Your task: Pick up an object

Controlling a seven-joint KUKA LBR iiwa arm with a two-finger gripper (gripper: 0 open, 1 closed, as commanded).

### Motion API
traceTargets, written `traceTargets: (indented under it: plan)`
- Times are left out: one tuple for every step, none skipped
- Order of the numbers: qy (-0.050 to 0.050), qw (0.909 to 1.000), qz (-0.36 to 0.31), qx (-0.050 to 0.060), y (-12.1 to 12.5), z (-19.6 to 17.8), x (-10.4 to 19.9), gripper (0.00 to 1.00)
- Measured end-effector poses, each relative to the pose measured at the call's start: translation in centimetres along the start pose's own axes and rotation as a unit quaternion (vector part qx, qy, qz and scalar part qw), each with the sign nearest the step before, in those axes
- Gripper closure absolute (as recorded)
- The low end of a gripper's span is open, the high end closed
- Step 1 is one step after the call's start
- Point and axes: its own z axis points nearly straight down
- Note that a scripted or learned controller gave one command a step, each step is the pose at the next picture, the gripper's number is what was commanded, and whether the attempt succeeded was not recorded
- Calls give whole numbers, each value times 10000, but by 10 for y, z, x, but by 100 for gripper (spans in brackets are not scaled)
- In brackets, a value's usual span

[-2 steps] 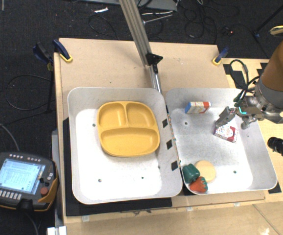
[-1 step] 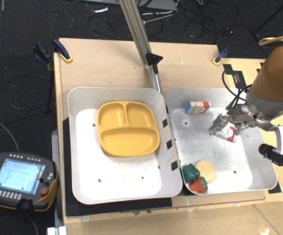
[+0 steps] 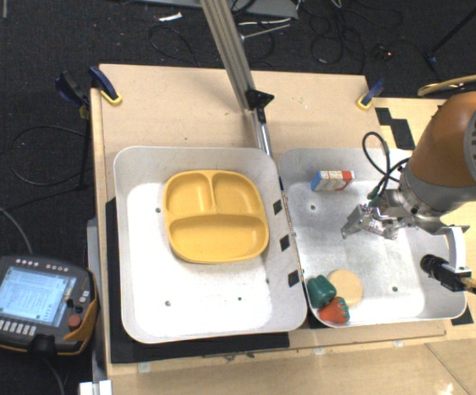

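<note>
The tool (image 3: 367, 220) hovers with fingers spread and nothing between them, the small box (image 3: 332, 179) lying just up and left of it, long axis crosswise, in the same bin (image 3: 402, 303).

You have the arm (image 3: 455, 151) reaching in from the right edge of the frame, its bulky grey body and orange band sitting in the right middle and tapering leftward toward the wrist. Your gripper (image 3: 361, 220) hangs at the right-centre of the frame, angled down and to the left, its metal fingers (image 3: 351, 224) slightly spread with nothing visible between them. Black cable loops up from your wrist toward the upper right, and a white bracket with a black fitting hangs just below the arm near the right edge.
</note>
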Motion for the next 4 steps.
traceTargets:
  plan:
    - [-7,10000,0,-23,1,38,0,0]
    - [-8,10000,-2,-36,1,27,1,100]
    - [-15,10000,6,-51,2,-27,-10,100]
    - [-15,10000,-11,-53,-2,-72,-7,100]
